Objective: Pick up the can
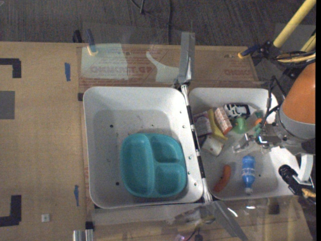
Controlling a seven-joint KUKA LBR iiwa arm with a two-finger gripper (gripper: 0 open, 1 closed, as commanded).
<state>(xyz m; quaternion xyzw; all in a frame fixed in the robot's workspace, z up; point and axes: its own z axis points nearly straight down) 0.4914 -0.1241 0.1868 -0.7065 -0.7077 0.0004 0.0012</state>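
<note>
A small greyish can (203, 126) lies on its side at the left wall of the right bin (271, 187), beside the divider. My gripper (249, 140) hangs low over the middle of that bin, to the right of the can and apart from it. A yellow item (216, 125), a red-orange box (223, 121) and a white cup (213, 145) lie between them. The grey arm with its orange band (301, 100) comes in from the right and hides the bin's right side.
The left bin (100, 109) holds a teal divided plate (153, 165). In the right bin there are also a black-and-white item (236, 108), a green piece (240, 124), a blue bottle (248, 172) and an orange sausage (223, 178).
</note>
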